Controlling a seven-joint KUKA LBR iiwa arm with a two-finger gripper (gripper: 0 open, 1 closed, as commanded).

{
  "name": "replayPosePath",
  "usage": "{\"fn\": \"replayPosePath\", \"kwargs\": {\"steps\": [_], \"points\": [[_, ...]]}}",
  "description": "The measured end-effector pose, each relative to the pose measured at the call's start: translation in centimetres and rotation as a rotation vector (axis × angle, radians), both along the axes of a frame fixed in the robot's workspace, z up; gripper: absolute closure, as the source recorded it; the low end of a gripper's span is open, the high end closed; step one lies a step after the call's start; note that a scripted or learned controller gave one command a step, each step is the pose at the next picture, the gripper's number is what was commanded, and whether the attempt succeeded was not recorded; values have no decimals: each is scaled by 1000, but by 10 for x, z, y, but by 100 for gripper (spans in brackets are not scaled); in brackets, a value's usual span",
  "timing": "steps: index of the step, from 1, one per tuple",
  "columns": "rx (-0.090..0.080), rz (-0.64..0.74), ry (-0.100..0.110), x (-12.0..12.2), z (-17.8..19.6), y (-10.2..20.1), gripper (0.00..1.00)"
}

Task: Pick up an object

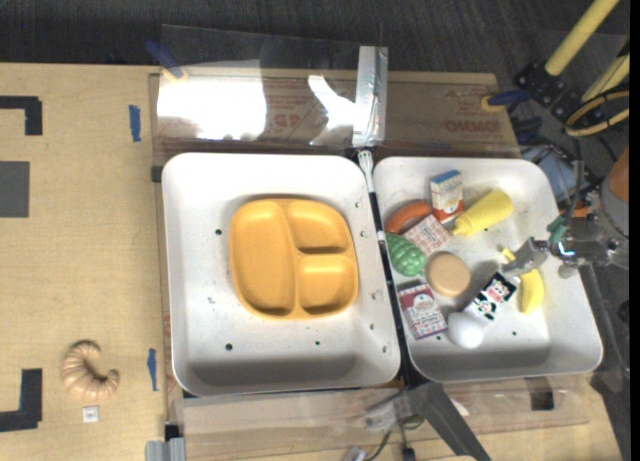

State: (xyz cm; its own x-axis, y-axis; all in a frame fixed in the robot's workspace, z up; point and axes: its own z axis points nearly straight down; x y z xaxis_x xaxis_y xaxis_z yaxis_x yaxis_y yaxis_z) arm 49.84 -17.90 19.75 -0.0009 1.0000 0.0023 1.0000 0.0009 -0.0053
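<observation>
The right bin (575, 334) holds a pile of small items. Among them are a yellow squeeze bottle (485, 211), a small white and red carton (446, 191), a green ribbed piece (405, 254), a round tan disc (448, 274), a black and white carton (492, 297), a banana (531, 292) and a white ball (465, 329). My gripper (535, 249) reaches in over the bin's right rim. It hangs just above the banana and to the right of the tan disc. Nothing visibly sits in its grasp.
The left bin (190, 249) carries a yellow divided tray (293, 254). A tan croissant-shaped toy (90, 369) lies on the bench at the lower left. Clear plastic sheeting (270, 99) and a taped post (370, 89) stand behind the bins. Cables and a yellow pole (590, 19) crowd the upper right.
</observation>
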Motion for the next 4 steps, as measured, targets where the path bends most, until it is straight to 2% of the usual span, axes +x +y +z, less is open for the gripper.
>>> {"fn": "replayPosePath", "kwargs": {"steps": [1,2,3,4], "points": [[-3,90,-6,6,-102,44,0],[-3,89,-8,7,-92,45,100],[-24,411,-29,3,-101,65,100],[-1,190,-5,77,-13,138,100]]}}
